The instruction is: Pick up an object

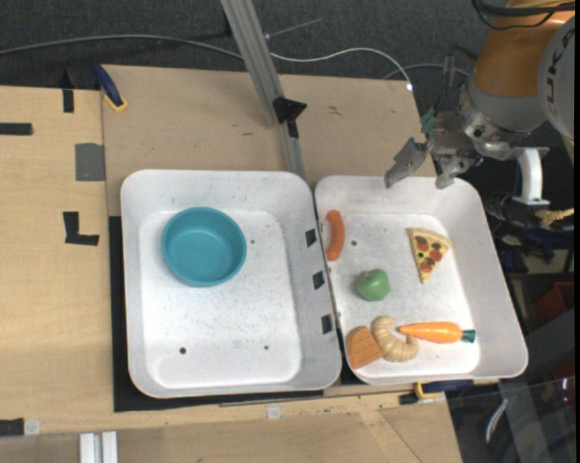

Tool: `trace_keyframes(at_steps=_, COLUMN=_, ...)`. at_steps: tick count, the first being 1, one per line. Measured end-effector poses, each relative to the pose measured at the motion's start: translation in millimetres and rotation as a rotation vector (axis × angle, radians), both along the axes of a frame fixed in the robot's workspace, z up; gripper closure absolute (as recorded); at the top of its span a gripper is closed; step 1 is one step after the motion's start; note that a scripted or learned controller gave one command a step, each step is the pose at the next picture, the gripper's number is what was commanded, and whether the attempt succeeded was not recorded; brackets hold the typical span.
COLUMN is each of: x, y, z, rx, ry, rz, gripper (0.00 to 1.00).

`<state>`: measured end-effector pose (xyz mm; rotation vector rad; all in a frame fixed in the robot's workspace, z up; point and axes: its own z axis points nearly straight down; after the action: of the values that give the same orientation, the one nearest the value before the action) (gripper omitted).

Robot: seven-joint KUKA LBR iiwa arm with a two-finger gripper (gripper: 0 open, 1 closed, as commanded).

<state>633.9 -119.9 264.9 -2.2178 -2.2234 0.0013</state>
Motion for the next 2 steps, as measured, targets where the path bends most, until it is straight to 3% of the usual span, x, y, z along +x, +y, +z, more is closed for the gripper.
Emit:
trace_keyframes(at_steps=1, x=0.0, y=0.0, z=0.0, rx=0.0, ry=0.0, rz=0.0, gripper=0.0)
trace_keyframes(at_steps=2, x=5.9, y=-0.5, z=-46.4, rx=-0.001, ry=0.004, rz=0.0, gripper=0.0)
